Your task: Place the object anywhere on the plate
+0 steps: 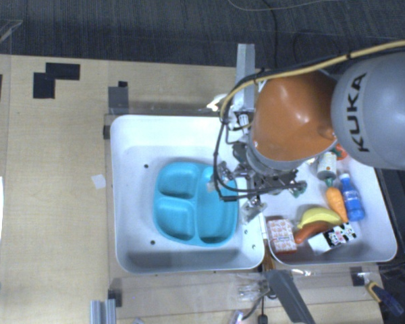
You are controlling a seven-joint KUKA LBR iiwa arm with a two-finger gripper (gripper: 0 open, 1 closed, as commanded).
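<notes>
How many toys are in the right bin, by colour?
Yellow: 1, banana
Orange: 1, carrot
Blue: 1, bottle
Red: 1, sausage-like piece
Black and white: 1, box
Pink patterned: 1, packet
Total: 6 that I can make out

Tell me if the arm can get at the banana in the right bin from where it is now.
Probably yes. The banana lies on top of the pile in the right bin, uncovered from above, and the gripper hangs close by, over the bins' shared edge.
</notes>
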